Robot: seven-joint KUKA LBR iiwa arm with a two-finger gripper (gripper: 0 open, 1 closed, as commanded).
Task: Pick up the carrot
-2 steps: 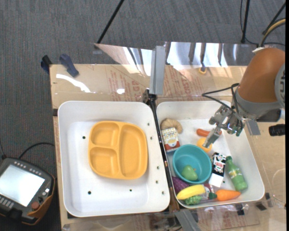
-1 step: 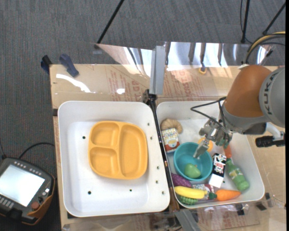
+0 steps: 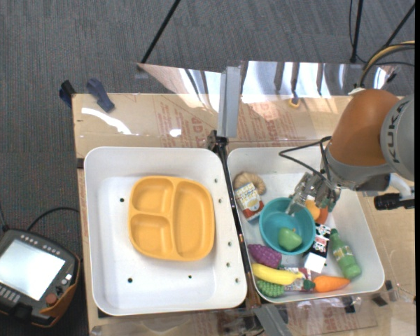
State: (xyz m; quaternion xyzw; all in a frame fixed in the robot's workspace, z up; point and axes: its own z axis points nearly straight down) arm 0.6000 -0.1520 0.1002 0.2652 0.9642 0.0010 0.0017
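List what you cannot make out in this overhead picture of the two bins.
- Claw: small and crowded against the teal bowl; its grip is unreadable.
- Orange thing beside the bowl: mostly hidden by the claw.
- Carrot: its leafy end is tucked among neighbouring toys.
- Packet: print too small to read.
- Arm: cut off at the right.

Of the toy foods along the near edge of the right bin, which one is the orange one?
The carrot, lying on its side at the right end of that row. The banana beside it is yellow, and the eggplant is purple.
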